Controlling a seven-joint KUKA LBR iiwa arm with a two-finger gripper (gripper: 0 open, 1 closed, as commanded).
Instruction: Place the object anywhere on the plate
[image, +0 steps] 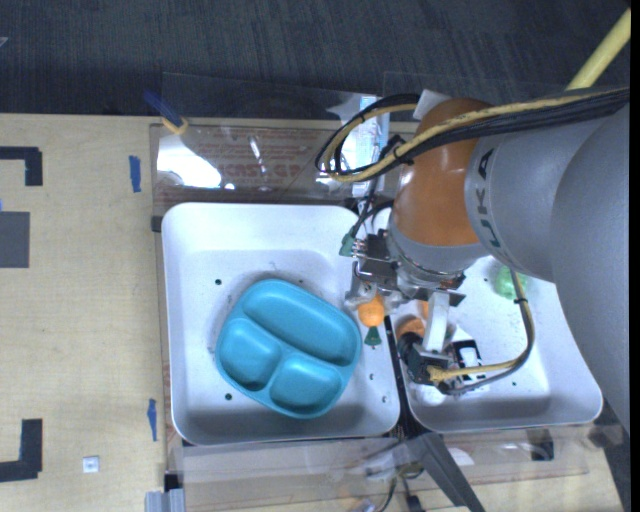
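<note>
A blue plate (288, 346) with three compartments lies in the left bin (200, 250), towards its front. My gripper (371, 308) hangs over the divider between the two bins, just right of the plate's right edge. It is shut on a small orange toy with a green tip (371, 316), which sticks out below the fingers. The toy is beside the plate, not over it. The grey arm with its orange band (440, 190) covers much of the right bin's back.
In the right bin (560, 390) a second orange piece (408, 327) lies just right of the gripper, and a green object (508, 283) peeks out beside the arm. Cables (470, 372) loop under the wrist. Wooden bench (70, 330) lies to the left.
</note>
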